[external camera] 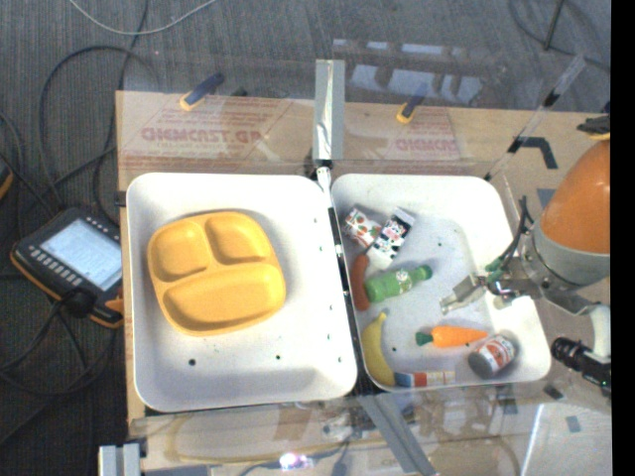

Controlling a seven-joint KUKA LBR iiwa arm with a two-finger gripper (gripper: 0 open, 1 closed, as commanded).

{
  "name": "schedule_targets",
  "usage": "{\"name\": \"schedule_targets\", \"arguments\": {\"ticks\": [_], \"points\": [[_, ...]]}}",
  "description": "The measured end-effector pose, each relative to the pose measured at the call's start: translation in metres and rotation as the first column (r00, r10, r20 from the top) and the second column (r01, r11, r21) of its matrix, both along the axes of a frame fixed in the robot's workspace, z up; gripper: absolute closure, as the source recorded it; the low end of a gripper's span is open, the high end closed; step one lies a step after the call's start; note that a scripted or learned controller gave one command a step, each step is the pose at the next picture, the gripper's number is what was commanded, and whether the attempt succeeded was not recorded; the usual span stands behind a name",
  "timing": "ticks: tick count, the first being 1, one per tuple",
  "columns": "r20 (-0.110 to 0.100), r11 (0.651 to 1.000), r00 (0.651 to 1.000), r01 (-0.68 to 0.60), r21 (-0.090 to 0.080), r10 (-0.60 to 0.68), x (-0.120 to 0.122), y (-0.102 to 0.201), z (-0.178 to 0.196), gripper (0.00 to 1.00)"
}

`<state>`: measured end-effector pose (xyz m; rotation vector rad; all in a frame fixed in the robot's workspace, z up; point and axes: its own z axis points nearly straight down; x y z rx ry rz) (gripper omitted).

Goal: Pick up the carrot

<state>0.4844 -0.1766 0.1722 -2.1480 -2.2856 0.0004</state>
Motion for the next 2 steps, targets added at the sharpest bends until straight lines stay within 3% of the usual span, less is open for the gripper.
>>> {"name": "schedule_targets", "arguments": {"ticks": [1,2], "points": [[0.008,0.953,0.953,-0.303,-0.004,0.303,0.002,-0.0313,-0.0829,0.0],[0.014,0.953,0.953,-0.304,-0.005,0.304,0.0048,-0.0301,-0.0737,1.0]]}}
